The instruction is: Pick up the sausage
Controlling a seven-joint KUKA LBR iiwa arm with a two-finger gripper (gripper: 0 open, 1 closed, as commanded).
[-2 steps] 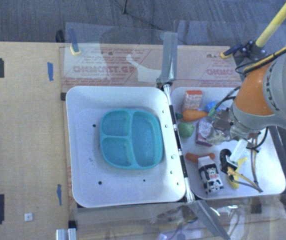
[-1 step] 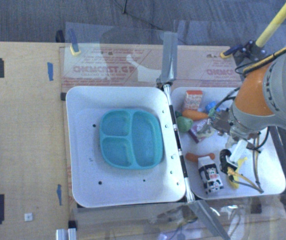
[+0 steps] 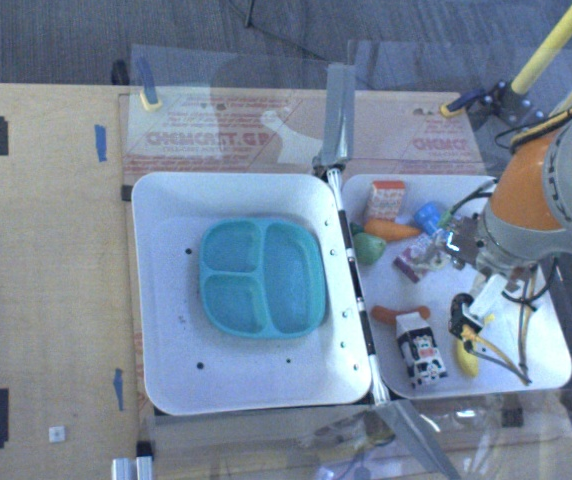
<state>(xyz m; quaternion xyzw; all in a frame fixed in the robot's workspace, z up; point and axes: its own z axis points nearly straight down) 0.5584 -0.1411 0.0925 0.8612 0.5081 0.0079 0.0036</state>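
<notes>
The sausage (image 3: 383, 314) is a short reddish-brown stick lying flat in the right bin (image 3: 541, 368), near its left wall. A white and black toy (image 3: 421, 350) sits against its right part. My gripper (image 3: 438, 248) hangs over the middle of the right bin, above a purple item (image 3: 410, 264), up and to the right of the sausage and apart from it. Nothing shows held in it.
The back of the right bin holds a white and orange box (image 3: 387, 199), an orange carrot (image 3: 392, 231), a green piece (image 3: 368, 248) and a blue piece (image 3: 428, 215). A yellow piece (image 3: 466, 360) lies near the front. A teal divided plate (image 3: 263, 276) lies in the left bin (image 3: 166, 368).
</notes>
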